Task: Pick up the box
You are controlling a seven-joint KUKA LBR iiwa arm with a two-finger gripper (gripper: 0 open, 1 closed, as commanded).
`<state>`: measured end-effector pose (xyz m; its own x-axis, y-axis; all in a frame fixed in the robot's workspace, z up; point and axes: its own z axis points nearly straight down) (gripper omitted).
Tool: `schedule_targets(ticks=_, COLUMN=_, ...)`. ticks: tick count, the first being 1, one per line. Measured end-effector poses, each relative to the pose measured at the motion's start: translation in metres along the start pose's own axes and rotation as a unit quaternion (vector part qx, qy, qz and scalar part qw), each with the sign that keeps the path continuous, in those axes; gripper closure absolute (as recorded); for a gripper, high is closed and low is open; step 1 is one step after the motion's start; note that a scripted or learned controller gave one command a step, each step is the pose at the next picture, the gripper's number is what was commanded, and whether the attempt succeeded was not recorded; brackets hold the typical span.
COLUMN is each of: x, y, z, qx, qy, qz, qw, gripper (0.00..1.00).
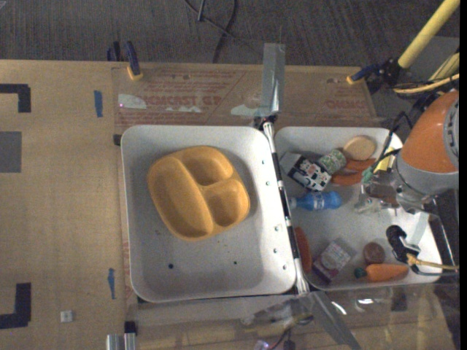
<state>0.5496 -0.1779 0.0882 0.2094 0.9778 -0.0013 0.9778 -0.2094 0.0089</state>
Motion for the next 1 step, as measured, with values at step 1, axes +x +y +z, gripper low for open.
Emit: schedule_targets(ticks=1, x=0.0660, y=0.0161, z=-0.0016, qx=0.003, qy=0.001, qz=0.039, qw=0.9992, gripper=1.00)
